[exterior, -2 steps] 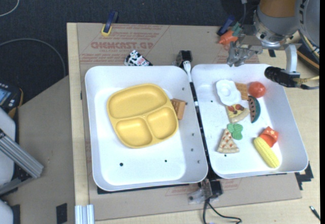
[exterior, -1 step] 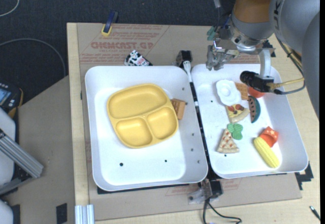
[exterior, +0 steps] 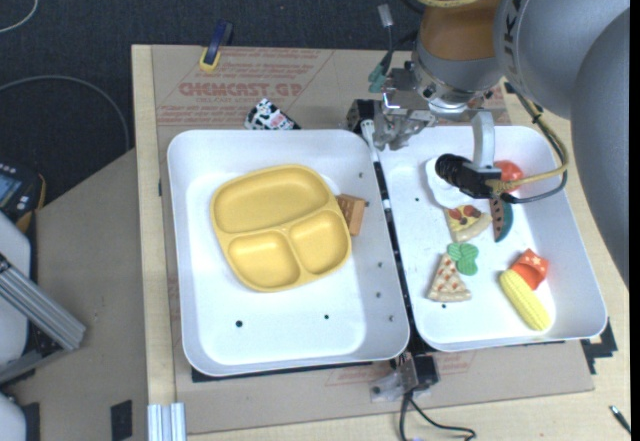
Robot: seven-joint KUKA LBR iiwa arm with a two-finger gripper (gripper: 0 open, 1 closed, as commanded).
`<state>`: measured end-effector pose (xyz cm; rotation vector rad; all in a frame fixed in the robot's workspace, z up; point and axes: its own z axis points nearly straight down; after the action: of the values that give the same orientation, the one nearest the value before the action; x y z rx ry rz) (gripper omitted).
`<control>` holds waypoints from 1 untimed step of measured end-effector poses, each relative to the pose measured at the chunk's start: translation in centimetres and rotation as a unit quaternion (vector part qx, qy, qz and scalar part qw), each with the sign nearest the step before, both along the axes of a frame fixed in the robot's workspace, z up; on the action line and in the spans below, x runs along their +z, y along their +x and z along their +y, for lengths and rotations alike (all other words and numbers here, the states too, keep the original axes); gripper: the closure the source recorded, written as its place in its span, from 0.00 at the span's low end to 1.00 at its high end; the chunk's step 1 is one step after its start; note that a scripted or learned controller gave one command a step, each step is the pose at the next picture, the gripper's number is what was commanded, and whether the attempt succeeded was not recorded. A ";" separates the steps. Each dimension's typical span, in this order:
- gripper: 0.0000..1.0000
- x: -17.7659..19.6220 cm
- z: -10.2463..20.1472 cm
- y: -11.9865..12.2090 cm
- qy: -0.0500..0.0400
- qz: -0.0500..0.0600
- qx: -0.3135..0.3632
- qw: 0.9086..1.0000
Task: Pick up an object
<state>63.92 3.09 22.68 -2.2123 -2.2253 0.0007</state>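
Note:
My gripper [exterior: 389, 131] hangs over the far end of the wall between the two bins, with nothing visibly held. The right bin [exterior: 585, 274] holds small toy foods. One pizza slice [exterior: 465, 220] lies near the middle and another [exterior: 449, 282] nearer the front. A green leafy piece [exterior: 462, 256] sits between them. A yellow corn cob [exterior: 527, 300] and a red piece [exterior: 531, 264] lie at the right. A red tomato [exterior: 509, 170] and a dark green slice [exterior: 499, 220] are further back. The left bin [exterior: 190, 279] holds a yellow divided plate [exterior: 280, 226] with a brown block [exterior: 352, 214] at its right edge.
Behind the left bin, on the cardboard bench top, lie a black-and-white object [exterior: 268, 115] and a blue-and-yellow tool [exterior: 214, 46]. The grey arm fills the upper right above the right bin's far side. A metal frame [exterior: 35, 304] stands at the left.

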 end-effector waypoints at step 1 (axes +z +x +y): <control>1.00 0.3 -0.4 1.2 -0.001 -0.003 -0.002 1.000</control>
<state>65.15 2.68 22.93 -2.2204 -2.2249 -0.0031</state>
